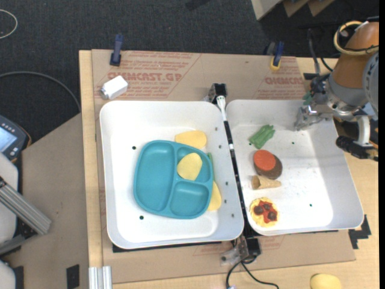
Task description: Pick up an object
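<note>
From my remote seat I see the end effector (305, 117) low over the right bin (325, 179), close to that bin's rim at about one o'clock; I cannot tell whether it is open or closed, and nothing shows in its grip. The grey arm with its orange band (360, 40) comes in from three o'clock. White floor lies open below and beside the end effector, toward five o'clock.

The nearest thing is a green, ridged piece (262, 135), lying at about eight o'clock from the end effector, apart from it. Further on in the same direction sits a round brown item with a red-orange top (266, 164), touching a small tan wedge (265, 184). Near the bin's six o'clock rim is a yellow disc with red and dark spots (264, 212).

The left bin (120, 179) holds a smooth teal divided tray (171, 179) with a yellow piece (190, 165) on it and more yellow showing at its edges. Both bins rest on a cardboard sheet (180, 71) on the table.
</note>
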Controlling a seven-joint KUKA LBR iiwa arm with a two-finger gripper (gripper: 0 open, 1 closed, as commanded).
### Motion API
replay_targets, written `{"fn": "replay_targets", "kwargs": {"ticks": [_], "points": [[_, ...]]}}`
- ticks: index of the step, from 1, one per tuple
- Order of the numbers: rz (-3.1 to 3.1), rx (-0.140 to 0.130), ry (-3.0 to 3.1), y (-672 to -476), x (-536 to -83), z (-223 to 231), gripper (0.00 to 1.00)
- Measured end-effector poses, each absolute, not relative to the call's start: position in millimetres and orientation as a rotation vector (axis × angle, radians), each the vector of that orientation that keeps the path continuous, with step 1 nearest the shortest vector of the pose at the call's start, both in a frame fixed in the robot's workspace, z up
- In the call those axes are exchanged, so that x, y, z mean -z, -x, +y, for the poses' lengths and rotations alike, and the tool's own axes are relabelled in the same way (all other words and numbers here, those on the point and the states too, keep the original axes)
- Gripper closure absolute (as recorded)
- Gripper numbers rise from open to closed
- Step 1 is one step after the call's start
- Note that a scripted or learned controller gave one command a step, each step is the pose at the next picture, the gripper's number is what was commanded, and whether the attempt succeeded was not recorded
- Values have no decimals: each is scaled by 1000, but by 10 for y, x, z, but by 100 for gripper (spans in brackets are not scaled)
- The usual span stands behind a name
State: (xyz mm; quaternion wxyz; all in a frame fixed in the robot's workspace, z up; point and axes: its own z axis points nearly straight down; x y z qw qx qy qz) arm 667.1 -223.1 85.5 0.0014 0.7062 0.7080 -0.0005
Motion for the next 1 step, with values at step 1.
{"fn": "replay_targets", "kwargs": {"ticks": [1], "points": [[2222,2,-2217,-6671,-855,-2231,100]]}}
